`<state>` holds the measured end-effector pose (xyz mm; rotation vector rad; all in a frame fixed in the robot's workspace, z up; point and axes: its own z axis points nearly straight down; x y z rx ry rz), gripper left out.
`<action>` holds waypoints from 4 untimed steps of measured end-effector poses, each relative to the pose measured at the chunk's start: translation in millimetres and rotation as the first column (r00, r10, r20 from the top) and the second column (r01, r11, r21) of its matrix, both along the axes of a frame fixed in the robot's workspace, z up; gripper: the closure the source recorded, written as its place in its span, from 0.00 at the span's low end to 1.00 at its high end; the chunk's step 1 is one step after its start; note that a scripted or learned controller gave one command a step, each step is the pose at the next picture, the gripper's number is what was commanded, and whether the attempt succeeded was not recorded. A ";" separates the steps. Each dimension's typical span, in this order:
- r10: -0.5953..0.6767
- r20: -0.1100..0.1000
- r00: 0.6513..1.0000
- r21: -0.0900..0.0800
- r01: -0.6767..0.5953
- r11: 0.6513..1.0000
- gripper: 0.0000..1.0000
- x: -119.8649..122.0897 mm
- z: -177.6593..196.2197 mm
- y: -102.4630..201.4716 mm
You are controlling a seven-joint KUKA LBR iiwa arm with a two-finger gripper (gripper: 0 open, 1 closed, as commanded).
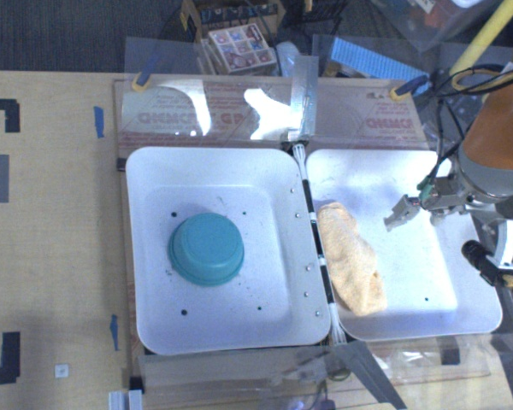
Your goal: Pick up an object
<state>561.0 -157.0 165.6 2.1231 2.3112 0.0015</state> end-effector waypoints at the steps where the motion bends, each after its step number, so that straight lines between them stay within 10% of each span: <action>1: 0.271 0.011 0.962 -0.006 -0.271 0.962 0.00 -32.7 -73.5 50.8; 2: 0.174 0.014 0.985 -0.005 -0.174 0.985 0.00 53.4 -72.6 53.8; 4: -0.015 0.017 1.000 0.000 0.015 1.000 0.00 -28.7 -72.9 56.0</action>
